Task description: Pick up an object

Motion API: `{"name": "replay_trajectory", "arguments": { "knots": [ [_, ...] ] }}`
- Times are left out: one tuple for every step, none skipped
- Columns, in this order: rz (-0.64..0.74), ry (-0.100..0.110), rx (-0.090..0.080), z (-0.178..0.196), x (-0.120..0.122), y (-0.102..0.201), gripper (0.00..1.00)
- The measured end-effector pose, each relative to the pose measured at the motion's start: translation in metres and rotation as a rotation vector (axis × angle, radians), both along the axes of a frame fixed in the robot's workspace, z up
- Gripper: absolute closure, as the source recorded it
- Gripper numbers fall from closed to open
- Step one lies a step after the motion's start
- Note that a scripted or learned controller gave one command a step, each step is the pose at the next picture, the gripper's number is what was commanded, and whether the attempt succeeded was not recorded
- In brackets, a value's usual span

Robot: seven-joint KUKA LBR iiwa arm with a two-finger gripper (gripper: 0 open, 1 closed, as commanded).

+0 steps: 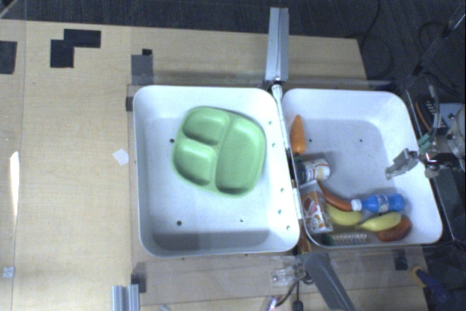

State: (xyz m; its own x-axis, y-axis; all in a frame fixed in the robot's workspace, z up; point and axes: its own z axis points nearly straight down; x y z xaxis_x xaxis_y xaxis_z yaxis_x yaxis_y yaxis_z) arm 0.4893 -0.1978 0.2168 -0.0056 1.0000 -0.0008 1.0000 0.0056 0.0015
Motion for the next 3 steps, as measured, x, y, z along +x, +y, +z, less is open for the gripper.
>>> {"name": "replay_trajectory", "arguments": {
  "knots": [
    [0.007, 0.001, 0.001, -0.096, -0.001, -0.008, 0.00],
    [0.243, -0.009, -0.004, -0.128, 0.001, 0.005, 0.00],
    [0.452, -0.012, -0.010, -0.127, 0.013, 0.009, 0.00]
  ]
}}
